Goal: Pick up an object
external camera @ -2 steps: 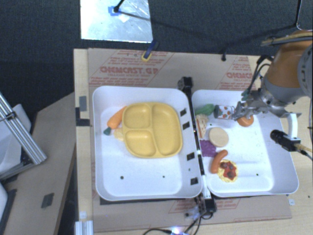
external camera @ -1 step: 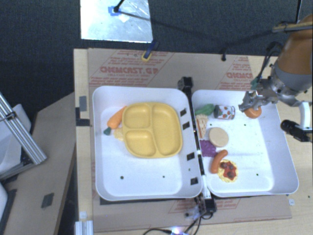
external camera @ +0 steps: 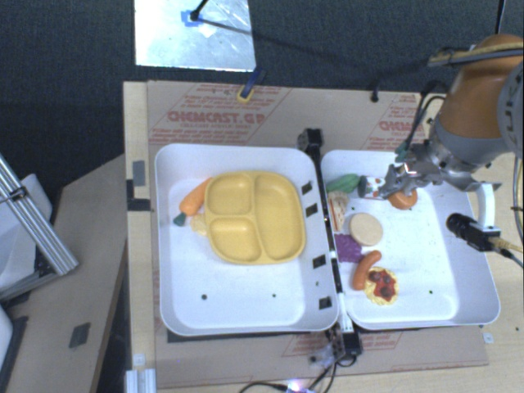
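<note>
Nearest the lens, a flat yellow pizza slice with red topping is seen in the right white bin, well below the gripper. An orange sausage, a purple piece and a round cream disc lie between slice and gripper. A round orange item sits just beneath the gripper; whether it is gripped cannot be told. A green piece lies just beside it. Further off, a yellow compartment plate and an orange carrot occupy the left white bin.
</note>
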Action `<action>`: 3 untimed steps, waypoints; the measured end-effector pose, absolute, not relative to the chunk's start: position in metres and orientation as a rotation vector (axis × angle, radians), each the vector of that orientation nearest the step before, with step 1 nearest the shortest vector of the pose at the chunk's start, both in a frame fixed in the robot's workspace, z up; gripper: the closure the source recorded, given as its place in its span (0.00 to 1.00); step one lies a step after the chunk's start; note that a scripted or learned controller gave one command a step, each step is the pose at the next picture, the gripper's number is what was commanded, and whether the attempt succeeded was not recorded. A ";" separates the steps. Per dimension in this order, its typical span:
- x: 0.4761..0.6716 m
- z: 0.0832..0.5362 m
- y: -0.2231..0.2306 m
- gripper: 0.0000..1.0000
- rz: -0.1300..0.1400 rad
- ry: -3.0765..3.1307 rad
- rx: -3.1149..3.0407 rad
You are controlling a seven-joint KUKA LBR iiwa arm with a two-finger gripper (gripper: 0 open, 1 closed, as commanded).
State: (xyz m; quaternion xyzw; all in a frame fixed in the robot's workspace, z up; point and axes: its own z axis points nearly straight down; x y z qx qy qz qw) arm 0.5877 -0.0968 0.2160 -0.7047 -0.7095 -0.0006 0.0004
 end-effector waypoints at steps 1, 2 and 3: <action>0.578 0.227 -0.050 1.00 -0.003 -2.231 -2.212; 0.558 0.236 -0.002 1.00 -0.002 -2.230 -2.212; 0.543 0.217 0.042 1.00 -0.001 -2.229 -2.211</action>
